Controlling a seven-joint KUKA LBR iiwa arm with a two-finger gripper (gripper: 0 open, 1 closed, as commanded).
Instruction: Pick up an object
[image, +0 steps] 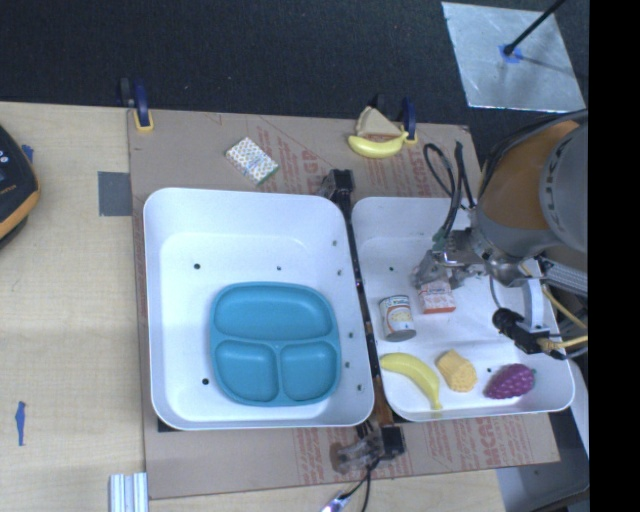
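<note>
Small carton (437, 297): white with a red-orange panel, lying in the right bin (400, 215), centre-right of the frame, directly under the gripper's tip. Judged the likeliest pick target, being the nearest item to the tool.

Gripper (440, 270): metallic, low over the right bin, just above and touching or almost touching the carton's upper edge. Whether the jaws stand wide, narrow or closed on the carton cannot be told; the wrist and cabling mask them. No item is visibly lifted.

Arm (530, 190): grey with orange band, entering from the right edge of the frame.

Other contents of the right bin, all resting on its floor:
- small can (398, 316), just left of the carton, near the bin's left wall;
- banana (413, 374), lower left of the bin;
- yellow corn-like piece (458, 370), beside the banana;
- purple grape bunch (510, 381), lower right corner.

Left bin (170, 230): holds a blue three-compartment tray (273, 342), lower centre.

Outside the bins, upper frame: a second banana (376, 146) with a wedge-shaped item behind it, and a small patterned packet (251, 159).

Progress: approach appears complete; a secure grasp and the lift are judged outstanding.
</note>
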